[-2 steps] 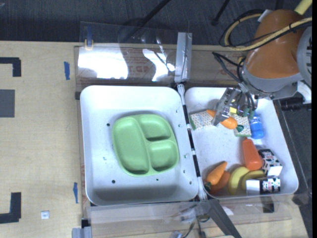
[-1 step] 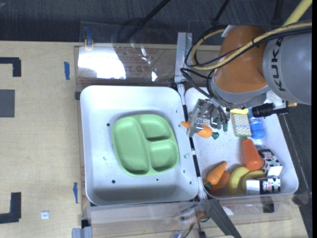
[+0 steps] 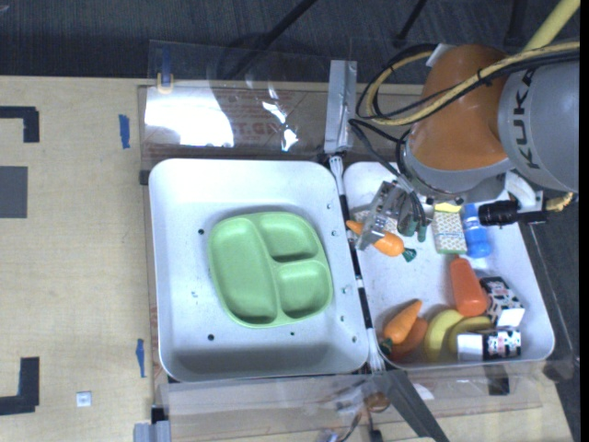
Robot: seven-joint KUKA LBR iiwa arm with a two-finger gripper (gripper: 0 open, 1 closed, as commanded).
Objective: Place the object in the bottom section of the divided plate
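Risk of a slip: small orange carrot-like toy point(image 3: 390, 244) at the tips of the hand point(image 3: 385, 229), low over the right bin point(image 3: 534, 274) — grip, if any, only at one end, so likely to drop on the lift.
Hand state: cannot tell whether clenched on the toy or merely touching it; tips hidden by the metal of the hand itself.
Risk at the divider: raised rims between the two bins point(image 3: 354, 265) right beside the toy — a low carry could snag there.
Risk of a wrong section: green divided plate point(image 3: 270, 267) with one long section and two small ones; bottom section small, close to the left bin's near wall — easy to overshoot or land on a ridge.
Risk of clutter: second carrot point(image 3: 402, 321), banana point(image 3: 444, 328), orange bottle point(image 3: 467, 286) and blue bottle point(image 3: 476, 233) crowded in the right bin — a stray nudge possible.
Surface: smooth white bins, glossy; pale wooden table point(image 3: 74, 274) with black and blue tape marks.
Room: dark floor behind, cables draped over the arm, clear plastic sheet at the back.
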